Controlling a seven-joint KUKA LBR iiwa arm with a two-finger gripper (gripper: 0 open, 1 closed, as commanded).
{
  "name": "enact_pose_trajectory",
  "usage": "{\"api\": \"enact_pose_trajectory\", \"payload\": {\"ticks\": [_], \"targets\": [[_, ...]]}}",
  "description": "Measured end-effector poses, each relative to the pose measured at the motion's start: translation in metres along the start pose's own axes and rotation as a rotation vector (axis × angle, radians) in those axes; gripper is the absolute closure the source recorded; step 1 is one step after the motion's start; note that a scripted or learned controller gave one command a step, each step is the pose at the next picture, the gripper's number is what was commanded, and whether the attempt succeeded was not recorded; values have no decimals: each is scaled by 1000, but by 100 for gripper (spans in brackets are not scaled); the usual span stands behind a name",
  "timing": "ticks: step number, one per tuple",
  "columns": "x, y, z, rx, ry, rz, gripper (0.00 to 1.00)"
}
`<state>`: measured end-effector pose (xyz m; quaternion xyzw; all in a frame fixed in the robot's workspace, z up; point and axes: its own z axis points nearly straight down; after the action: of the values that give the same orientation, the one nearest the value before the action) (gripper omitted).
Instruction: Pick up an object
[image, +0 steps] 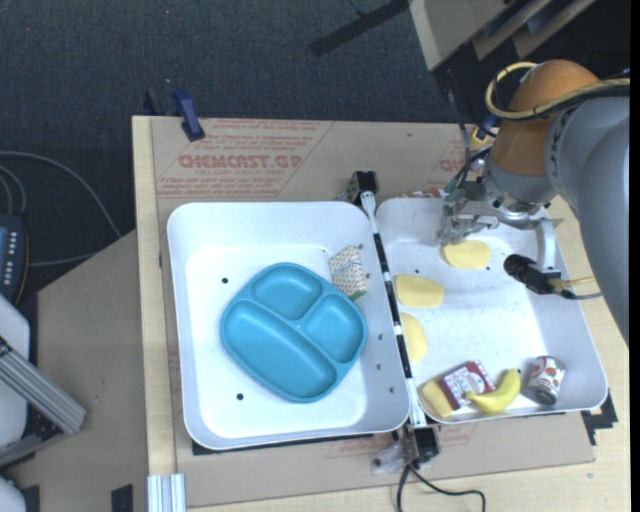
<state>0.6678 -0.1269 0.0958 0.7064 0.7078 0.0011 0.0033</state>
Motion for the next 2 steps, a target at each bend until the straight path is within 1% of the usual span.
{"api": "enact_pose_trajectory", "payload": {"ticks": [1, 2], "targets": [[0, 0, 0, 1, 0, 0, 0], [-7, -19, 11, 7, 3, 2, 0]]}}
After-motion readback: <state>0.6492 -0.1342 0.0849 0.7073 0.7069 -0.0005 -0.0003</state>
